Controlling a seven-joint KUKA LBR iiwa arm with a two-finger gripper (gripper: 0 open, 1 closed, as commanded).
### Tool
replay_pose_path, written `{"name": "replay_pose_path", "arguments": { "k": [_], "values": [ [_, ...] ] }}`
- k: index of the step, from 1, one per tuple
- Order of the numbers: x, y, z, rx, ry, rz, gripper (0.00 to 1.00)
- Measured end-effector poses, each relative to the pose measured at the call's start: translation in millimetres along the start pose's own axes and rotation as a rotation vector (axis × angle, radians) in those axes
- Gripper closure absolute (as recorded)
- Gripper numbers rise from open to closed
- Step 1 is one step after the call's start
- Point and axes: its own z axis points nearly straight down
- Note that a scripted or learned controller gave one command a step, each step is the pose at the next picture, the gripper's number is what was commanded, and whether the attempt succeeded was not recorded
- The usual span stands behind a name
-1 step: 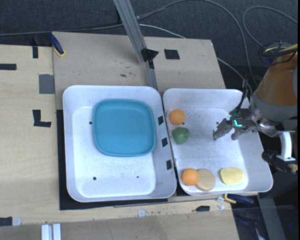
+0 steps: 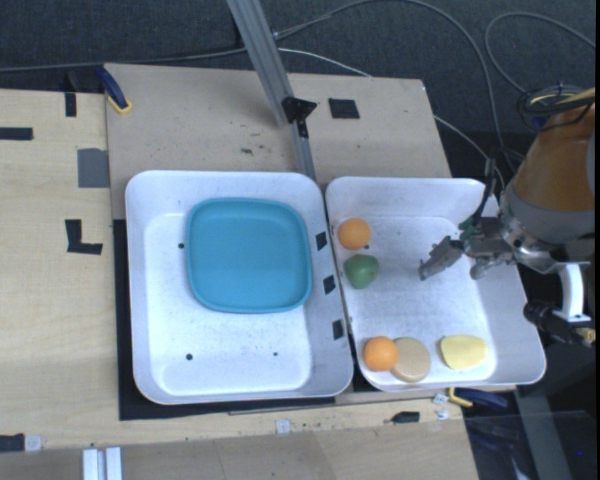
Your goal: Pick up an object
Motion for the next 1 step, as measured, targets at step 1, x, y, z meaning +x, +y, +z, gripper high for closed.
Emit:
{"name": "replay_pose_path", "arguments": {
  "k": [1],
  "values": [
    [-1.6, -0.7, 42.6, 0.004, 0.001, 0.0, 0.0]
  ]
}}
